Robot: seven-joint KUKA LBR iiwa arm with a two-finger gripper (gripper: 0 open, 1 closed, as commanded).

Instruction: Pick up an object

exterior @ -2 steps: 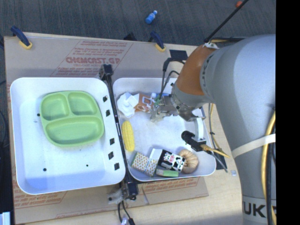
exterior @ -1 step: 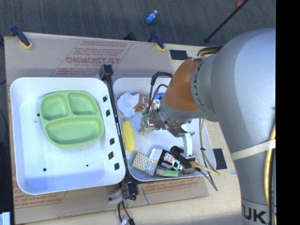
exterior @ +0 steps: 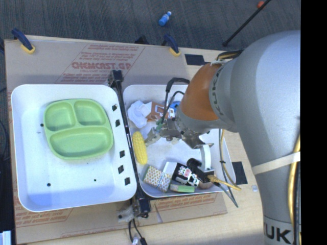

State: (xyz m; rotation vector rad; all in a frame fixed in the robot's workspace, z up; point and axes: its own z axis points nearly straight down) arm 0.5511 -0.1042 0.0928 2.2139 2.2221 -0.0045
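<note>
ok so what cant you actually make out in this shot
- Gripper, camera view: its tip sits under the wrist, so its state is unclear.
- Right bin: the arm's body covers its right part.
- Small items beside the white crumpled cloth: too small and half hidden to name.
- Pile by the corn cob: jumbled, hard to separate.

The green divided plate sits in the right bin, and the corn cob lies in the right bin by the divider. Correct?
Not quite. The camera view shows the green divided plate in the left bin. The corn cob does lie in the right bin by the divider.
</note>
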